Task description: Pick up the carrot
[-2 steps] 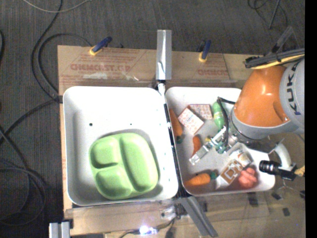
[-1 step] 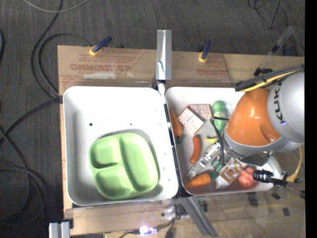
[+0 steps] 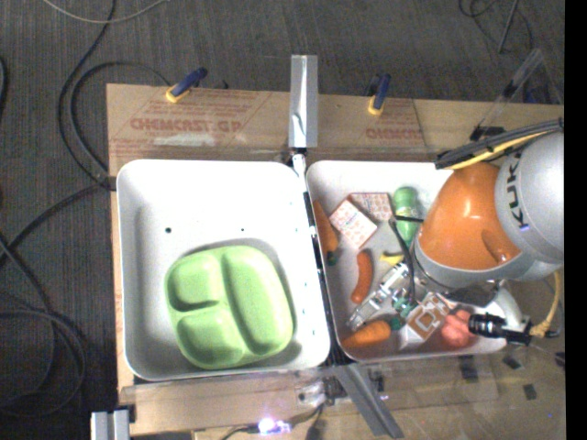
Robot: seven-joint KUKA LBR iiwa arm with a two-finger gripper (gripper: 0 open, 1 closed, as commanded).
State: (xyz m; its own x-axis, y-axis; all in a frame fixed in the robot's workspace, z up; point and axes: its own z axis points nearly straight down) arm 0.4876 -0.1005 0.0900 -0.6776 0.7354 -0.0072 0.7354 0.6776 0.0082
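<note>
Gripper [image 3: 367, 312] is lowered into the right bin [image 3: 321, 183], positioned just above the carrot [image 3: 371, 335] lying at the near wall, evidently for a grasp; finger state cannot be determined, nothing visibly held.

I see 1 arm [image 3: 527, 204] coming in from the right of the view, its grey link bent downward and foreshortened under the camera. The orange band [image 3: 468, 223] bulges just above the wrist — it hides most of the wrist itself. Below it the gripper [image 3: 369, 310] points down and to the left, low over the right bin — I can't make out how its tip stands.
</note>
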